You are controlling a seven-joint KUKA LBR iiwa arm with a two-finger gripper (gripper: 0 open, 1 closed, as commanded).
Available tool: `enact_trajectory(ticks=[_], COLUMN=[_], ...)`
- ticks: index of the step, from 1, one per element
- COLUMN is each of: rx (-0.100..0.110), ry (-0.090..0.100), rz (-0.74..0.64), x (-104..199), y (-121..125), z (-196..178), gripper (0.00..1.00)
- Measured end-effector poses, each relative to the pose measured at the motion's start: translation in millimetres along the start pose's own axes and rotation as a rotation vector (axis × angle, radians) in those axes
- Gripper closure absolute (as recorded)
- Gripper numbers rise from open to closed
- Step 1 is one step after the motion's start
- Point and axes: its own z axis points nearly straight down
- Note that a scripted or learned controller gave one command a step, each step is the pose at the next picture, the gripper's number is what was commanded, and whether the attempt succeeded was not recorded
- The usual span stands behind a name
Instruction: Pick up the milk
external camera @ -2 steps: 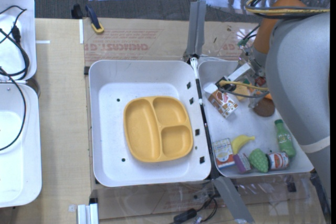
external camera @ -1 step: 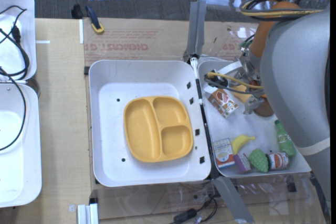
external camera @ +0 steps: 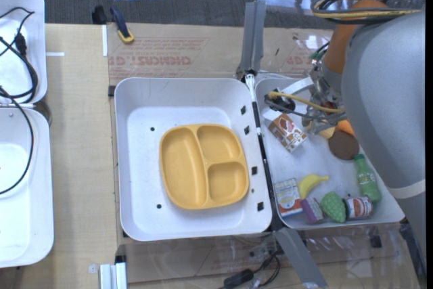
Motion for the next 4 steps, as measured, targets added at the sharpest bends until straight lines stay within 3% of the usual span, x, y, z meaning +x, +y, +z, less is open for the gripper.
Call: enact_trajectory(ticks=[1,2,4], rx=[-0.001,-0.001,-0.001], ry=[0.008,0.007,0.007], rz=[0.054,0.056,0.056], x=[3.0,2.5,2.5], y=[-65.1,-64.0,-64.0], z=[-92.1,-91.9,-91.9], gripper=[1.00,0.00,0.00])
